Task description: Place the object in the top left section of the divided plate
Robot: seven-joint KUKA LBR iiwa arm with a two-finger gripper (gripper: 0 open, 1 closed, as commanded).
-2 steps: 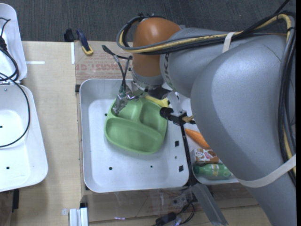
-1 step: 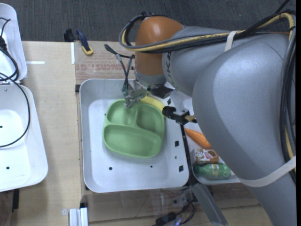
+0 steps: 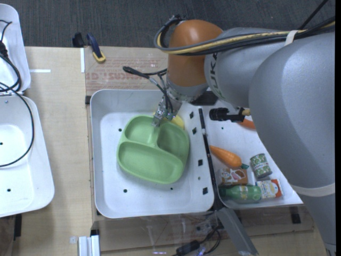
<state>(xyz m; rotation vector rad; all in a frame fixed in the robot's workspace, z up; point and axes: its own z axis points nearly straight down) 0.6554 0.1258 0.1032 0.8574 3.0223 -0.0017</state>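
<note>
Camera view gives you the left bin point(image 3: 106, 196) with the green divided plate point(image 3: 153, 149) lying in its middle, turned at a slant so that one long section faces the near-left and two smaller sections sit along its far side. The gripper point(image 3: 161, 116) hangs over the plate's far rim, at about the ridge that parts the two smaller sections. You cannot tell whether it is spread or closed, nor whether it carries anything; the tip is too small and dark against the plate.

Just to the right of the gripper, a small yellow object point(image 3: 178, 122) peeks out behind the plate's far-right edge; it seems to lie on the bin floor, touching or nearly touching the rim, and not inside any section. All three sections of the plate look bare green.

In the right bin point(image 3: 277, 199) you see an orange carrot point(image 3: 226, 156) near the dividing wall, a small green can point(image 3: 260, 165) beside it, and a green bottle point(image 3: 242, 192) lying among some packets at the near edge. The arm's orange band point(image 3: 189, 52) sits above the wrist, over the left bin's far wall.
</note>
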